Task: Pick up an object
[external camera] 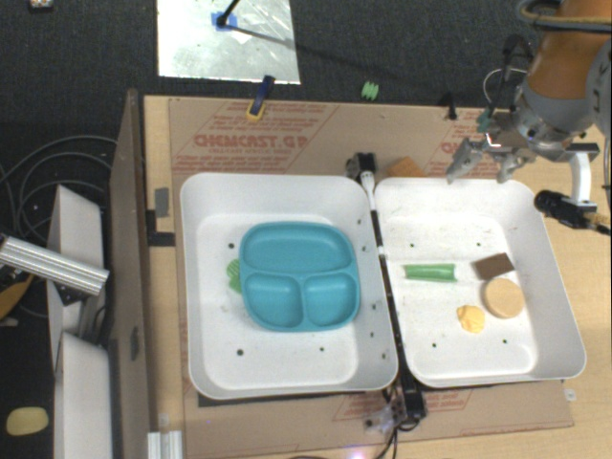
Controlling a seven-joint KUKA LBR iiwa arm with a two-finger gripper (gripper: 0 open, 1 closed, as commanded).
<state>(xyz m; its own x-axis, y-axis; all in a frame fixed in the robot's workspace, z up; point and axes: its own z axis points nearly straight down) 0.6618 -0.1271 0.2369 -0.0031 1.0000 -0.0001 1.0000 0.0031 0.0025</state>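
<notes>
Nothing picked yet. Gripper (486, 166) hovers over right bin's (550, 247) far rim, fingers spread wide, holding nothing. Green stick (428, 273), brown block (492, 265), tan disc (503, 297), yellow lump (469, 318) lie in that bin, well apart from it. Whole grasp remains.

Green item (232, 273) mostly hidden under blue tray (298, 275); arm (572, 27) cut off at right edge.

Robotics lab: cardboard-topped bench (287, 132), loose cables (57, 175), twin white bins (287, 194).
</notes>
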